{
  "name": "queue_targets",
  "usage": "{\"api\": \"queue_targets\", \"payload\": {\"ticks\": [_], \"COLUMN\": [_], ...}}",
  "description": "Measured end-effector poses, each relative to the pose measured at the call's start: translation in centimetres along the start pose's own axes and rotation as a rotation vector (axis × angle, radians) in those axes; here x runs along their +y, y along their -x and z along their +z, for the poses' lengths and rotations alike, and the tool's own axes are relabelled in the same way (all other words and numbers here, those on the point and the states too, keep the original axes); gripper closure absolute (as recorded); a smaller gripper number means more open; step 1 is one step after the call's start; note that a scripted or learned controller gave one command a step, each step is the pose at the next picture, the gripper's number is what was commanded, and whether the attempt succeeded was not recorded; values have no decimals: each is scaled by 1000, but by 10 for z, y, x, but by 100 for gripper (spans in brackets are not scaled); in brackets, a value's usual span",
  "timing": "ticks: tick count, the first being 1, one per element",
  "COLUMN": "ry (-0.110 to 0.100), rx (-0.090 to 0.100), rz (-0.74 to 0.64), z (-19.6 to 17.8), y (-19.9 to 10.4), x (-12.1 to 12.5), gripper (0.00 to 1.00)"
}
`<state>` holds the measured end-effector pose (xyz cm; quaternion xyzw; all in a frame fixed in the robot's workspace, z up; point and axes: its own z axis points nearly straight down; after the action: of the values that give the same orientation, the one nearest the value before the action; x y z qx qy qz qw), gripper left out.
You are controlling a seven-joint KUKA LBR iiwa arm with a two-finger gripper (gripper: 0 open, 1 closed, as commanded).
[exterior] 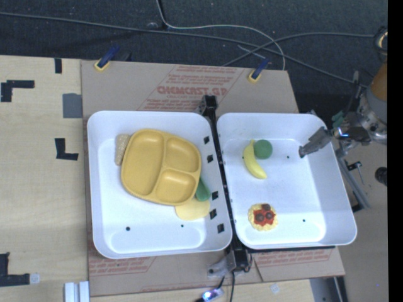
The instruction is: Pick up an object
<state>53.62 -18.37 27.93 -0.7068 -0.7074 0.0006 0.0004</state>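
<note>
The right bin holds a yellow banana with a green ball touching its upper end, both in the far left part. A small round yellow tart with red topping lies nearer the front. My gripper hangs over the right bin's far right side, tilted down and to the left, well to the right of the ball and banana. Nothing shows in it. The left bin carries a large yellow divided plate.
A tan piece pokes out from under the plate's left edge. A green piece and a pale yellow piece lie at its lower right. Black cables run behind the bins. The arm's wrist is beyond the right bin's rim.
</note>
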Motion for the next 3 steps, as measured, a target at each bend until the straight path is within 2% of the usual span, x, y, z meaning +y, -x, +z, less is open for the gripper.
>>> {"api": "queue_targets", "payload": {"ticks": [1,2,3], "ry": [-6,-4,-6], "rx": [2,1,1], "rz": [1,0,0], "z": [64,108,170], "y": [1,-1,5], "x": [-3,-6,-10], "gripper": [0,0,0]}}
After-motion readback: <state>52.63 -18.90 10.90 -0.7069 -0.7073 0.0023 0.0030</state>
